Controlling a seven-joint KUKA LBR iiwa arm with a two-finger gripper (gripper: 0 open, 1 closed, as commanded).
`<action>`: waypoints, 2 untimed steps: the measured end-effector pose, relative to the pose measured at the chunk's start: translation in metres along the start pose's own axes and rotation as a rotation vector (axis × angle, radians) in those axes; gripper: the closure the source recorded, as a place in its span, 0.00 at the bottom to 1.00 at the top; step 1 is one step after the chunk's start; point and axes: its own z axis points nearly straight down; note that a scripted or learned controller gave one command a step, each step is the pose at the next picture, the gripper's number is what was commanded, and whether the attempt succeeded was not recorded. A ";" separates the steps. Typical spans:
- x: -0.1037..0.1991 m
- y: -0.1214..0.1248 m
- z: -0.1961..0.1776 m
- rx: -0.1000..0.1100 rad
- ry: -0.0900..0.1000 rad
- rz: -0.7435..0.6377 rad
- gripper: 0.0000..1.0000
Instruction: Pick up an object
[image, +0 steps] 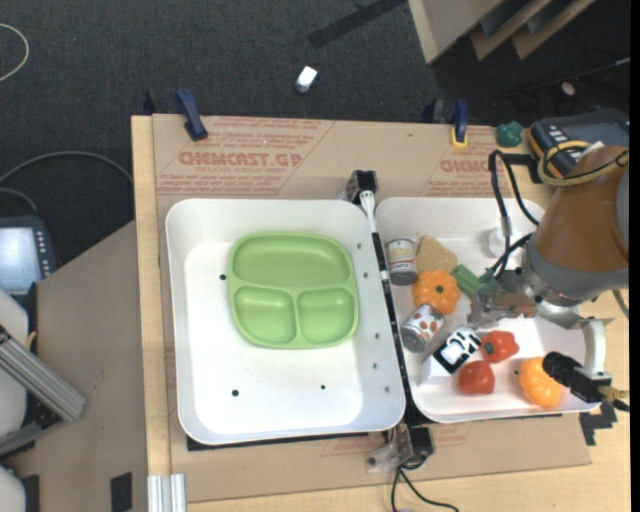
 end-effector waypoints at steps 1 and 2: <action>-0.042 0.036 0.054 -0.019 -0.006 0.000 1.00; -0.076 0.106 0.048 -0.025 -0.007 -0.006 1.00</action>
